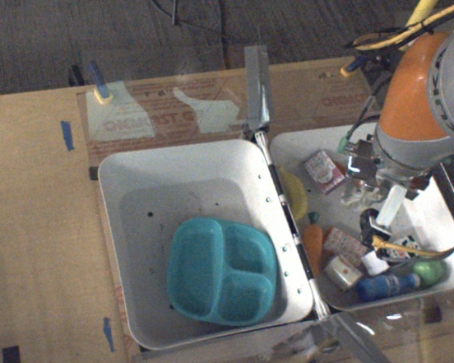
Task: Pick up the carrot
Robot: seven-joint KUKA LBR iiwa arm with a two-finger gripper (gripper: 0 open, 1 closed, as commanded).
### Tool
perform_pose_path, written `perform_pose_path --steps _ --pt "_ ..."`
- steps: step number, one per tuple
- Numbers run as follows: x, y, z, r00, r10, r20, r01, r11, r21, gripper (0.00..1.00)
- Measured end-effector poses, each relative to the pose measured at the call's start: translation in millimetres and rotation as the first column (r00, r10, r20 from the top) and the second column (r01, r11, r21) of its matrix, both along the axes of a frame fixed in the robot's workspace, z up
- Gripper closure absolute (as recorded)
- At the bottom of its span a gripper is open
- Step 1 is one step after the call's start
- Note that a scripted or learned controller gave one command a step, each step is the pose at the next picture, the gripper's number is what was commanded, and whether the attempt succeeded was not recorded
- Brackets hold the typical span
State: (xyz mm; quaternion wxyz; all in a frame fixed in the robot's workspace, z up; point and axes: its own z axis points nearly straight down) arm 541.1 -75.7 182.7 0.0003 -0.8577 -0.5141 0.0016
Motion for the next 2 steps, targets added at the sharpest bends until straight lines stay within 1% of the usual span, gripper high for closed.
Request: perform_pose_path --steps 1,2 --pt "-58 -22 -18 1.000 -0.026 -0.003 0.026 1.000 0.002 1.00" --pt "-62 -45 -4 0.963 0.271 0.001 -0.271 0.963 0.002 1.00"
